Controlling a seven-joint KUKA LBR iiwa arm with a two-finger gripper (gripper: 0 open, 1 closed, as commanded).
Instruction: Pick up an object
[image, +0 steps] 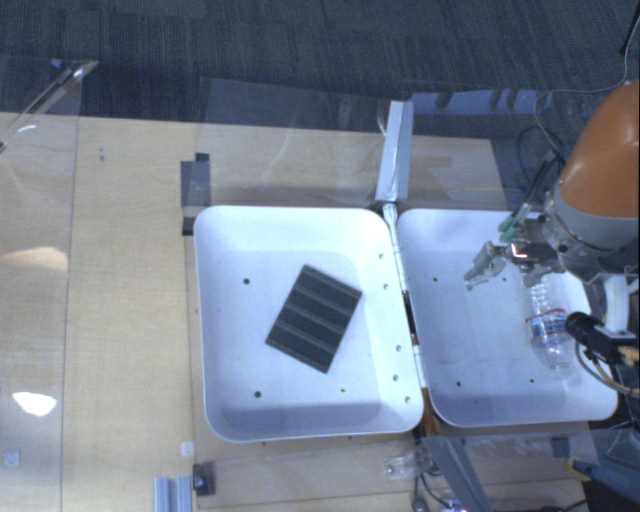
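Two bins: right bin (450, 395) adjoins left bin (225, 400)
Pad (314, 318): mid left bin, edges clear
Bottle (547, 325): right bin's right side
Jaws (487, 264): spread, holding nothing, above right bin

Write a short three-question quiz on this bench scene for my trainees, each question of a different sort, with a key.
1. True or false: the dark ribbed block lies in the left bin.
2. Which object lies in the right bin? A) a red mug B) a clear plastic bottle C) a spoon
3. Fill in: the gripper is above the ____ bin.

Key: 1 true; 2 B; 3 right.
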